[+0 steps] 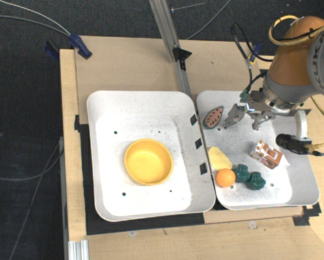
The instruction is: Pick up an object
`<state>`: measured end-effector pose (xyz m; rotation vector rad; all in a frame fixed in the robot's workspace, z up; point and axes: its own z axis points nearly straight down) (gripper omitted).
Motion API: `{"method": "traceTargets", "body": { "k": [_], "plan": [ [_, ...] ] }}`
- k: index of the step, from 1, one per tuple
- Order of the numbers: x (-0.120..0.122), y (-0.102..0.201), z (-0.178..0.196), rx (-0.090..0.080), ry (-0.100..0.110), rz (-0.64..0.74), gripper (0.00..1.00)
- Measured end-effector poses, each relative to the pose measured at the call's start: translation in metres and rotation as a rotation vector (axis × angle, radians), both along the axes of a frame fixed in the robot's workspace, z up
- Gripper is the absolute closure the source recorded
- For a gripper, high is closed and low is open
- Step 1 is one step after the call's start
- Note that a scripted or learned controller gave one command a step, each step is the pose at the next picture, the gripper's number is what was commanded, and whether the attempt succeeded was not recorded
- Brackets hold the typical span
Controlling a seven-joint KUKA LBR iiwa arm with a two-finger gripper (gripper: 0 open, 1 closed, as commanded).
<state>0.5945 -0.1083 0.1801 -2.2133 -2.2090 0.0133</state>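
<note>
over the right bin point(299, 191), near its far edge, the gripper point(245, 118) hangs with its two fingers spread apart and nothing between them; one tip points toward the bin's far left corner, the other sits a little to the right. no object is named by the task, so the nearest candidate seems the likeliest: a reddish leaf-shaped piece point(213, 116) lying just left of the left fingertip, close to the bin's inner wall, its long axis running diagonally from lower left to upper right. whether the tip touches it i cannot tell. a grasp there would call for a short shift left and a descent, with the fingers set across the narrow width of the leaf; the wall beside it leaves little room for the outer finger, which is the main thing that could spoil the try. nearer the camera lie a brown-and-white block point(266, 154), well apart to the right, then a pale yellow piece point(219, 158), an orange ball point(225, 177) touching it, and a green toy point(249, 177) just beside the ball; these three are crowded together and would be harder to take singly. a yellow bowl point(147, 161) sits alone in the left bin point(105, 112), far from the arm's present reach.
</note>
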Motion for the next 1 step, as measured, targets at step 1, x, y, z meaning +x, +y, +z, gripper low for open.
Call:
{"method": "traceTargets", "body": {
  "k": [1],
  "plan": [
    [-0.0058,0.0029,-0.0635,0.001,0.0,0.001,0.0]
  ]
}}
